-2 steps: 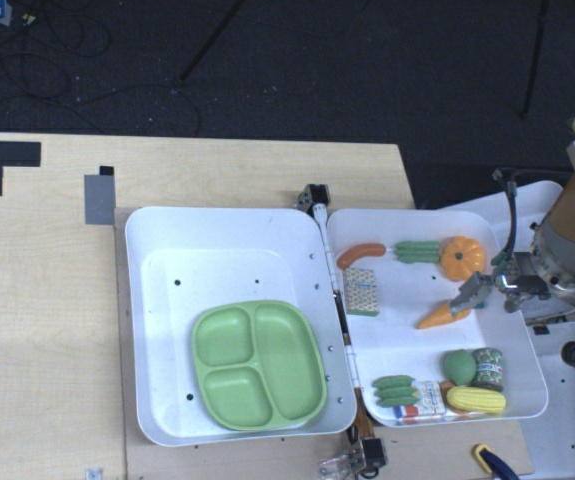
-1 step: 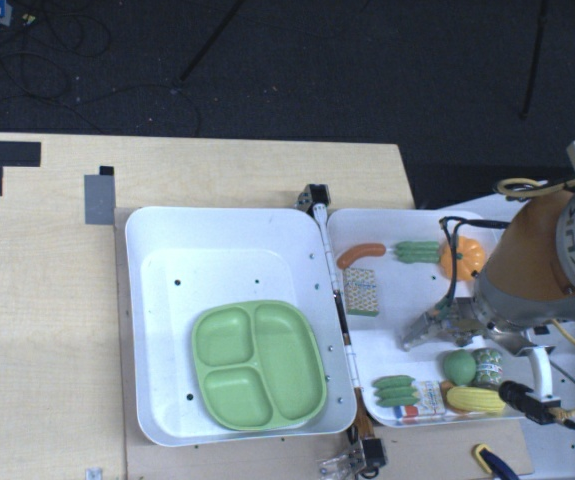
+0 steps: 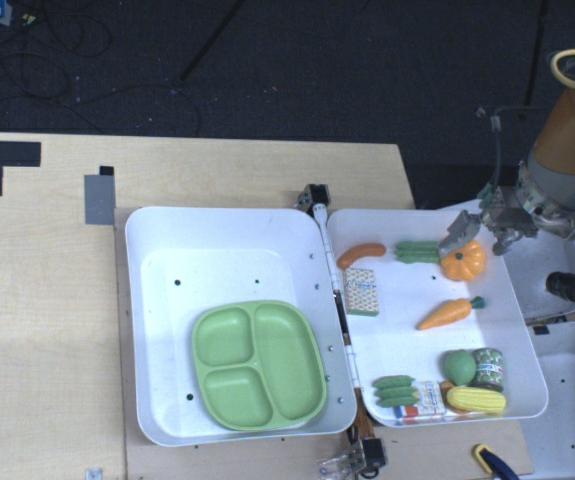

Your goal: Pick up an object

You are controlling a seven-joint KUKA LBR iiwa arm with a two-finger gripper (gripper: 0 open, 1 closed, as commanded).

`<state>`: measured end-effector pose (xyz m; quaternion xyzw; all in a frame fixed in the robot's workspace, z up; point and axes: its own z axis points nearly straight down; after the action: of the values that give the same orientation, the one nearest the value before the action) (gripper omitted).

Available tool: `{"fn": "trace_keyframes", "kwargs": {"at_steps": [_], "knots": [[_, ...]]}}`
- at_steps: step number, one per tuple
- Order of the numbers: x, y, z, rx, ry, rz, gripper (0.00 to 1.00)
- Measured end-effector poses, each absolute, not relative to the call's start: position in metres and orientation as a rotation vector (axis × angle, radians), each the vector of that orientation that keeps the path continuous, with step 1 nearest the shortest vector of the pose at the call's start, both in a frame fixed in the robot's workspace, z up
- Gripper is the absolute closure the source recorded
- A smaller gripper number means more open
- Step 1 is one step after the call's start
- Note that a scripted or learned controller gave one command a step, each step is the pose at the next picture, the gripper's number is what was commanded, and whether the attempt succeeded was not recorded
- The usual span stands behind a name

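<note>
My gripper (image 3: pixel 483 234) hangs at the far right edge of the right bin (image 3: pixel 527 308), just above an orange toy pumpkin (image 3: pixel 464 262). Its two dark fingers (image 3: pixel 460 231) are spread, so it is open with nothing between them. Left of the pumpkin lie a green cucumber (image 3: pixel 419 252) and a brown sausage (image 3: pixel 360 254). An orange carrot (image 3: pixel 447 313) lies below the pumpkin, with a small patterned packet (image 3: pixel 361 292) near the bin's left wall. At the near end are a green ball (image 3: pixel 458 366), a small can (image 3: pixel 488 366), a corn cob (image 3: pixel 476 400) and green beans (image 3: pixel 395 388).
The left bin (image 3: pixel 157 268) holds a green divided plate (image 3: pixel 258 364). A hinge bar (image 3: pixel 332 288) runs between the two bins. The grey arm with its orange band (image 3: pixel 559 138) rises at the right edge. Bare wooden bench (image 3: pixel 37 318) lies to the left.
</note>
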<state>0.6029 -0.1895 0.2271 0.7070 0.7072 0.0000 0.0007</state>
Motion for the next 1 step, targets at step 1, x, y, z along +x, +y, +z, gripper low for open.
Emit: {"fn": "trace_keyframes", "kwargs": {"at_steps": [1], "knots": [[0.6023, -0.2133, 0.1624, 2.223, 2.224, -0.003, 0.0]]}}
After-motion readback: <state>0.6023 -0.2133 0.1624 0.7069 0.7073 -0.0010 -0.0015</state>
